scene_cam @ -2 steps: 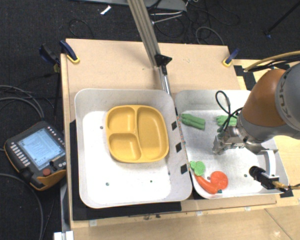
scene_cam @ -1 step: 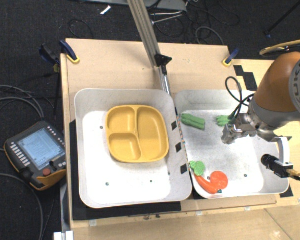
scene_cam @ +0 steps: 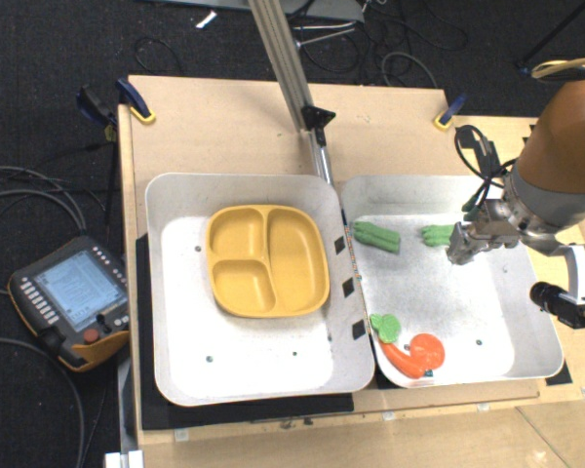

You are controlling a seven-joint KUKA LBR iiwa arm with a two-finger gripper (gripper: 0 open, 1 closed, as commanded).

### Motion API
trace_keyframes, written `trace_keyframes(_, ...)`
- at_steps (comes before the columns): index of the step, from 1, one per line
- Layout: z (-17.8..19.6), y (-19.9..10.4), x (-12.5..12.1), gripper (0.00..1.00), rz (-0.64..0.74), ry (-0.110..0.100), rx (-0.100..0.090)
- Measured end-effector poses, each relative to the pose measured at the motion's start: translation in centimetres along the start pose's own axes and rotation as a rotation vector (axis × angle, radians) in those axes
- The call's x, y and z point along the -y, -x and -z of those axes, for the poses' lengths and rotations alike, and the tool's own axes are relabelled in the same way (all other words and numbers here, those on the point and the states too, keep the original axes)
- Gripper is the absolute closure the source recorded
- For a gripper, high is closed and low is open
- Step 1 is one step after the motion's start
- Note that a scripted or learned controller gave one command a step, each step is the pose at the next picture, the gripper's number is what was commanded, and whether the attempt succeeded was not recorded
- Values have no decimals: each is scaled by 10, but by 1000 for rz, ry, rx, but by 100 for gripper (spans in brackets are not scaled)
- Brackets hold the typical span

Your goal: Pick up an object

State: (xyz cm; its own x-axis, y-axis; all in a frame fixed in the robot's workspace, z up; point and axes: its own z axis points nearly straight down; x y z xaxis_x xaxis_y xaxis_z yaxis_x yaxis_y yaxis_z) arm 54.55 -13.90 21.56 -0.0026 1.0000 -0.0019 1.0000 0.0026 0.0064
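Overhead view: your gripper [scene_cam: 461, 252] hangs low in the right bin [scene_cam: 487, 354], just beside a green piece [scene_cam: 436, 234] near the far wall; whether its fingers are wide or narrow you cannot tell. A second green piece [scene_cam: 376, 236] lies further left. An orange toy [scene_cam: 416, 355] rests at the near-left corner. The left bin [scene_cam: 175, 291] bears a yellow divided plate [scene_cam: 268, 260]

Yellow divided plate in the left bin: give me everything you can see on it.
The yellow divided plate is a rounded-square dish that looks like matte plastic, with raised ridges splitting it into three compartments: two toward the back, one wider toward the front. All three hold nothing. It lies flat and upright, turned slightly askew, near the middle of the left white bin, resting on the bin floor. Nothing else touches it; the tool is over the right bin.
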Motion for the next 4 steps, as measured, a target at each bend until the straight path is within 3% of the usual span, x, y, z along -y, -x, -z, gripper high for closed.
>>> trace_keyframes(2,1,-108,-30,100,6,-5,-4)
trace_keyframes(4,8,-213,-20,100,6,-6,-4)
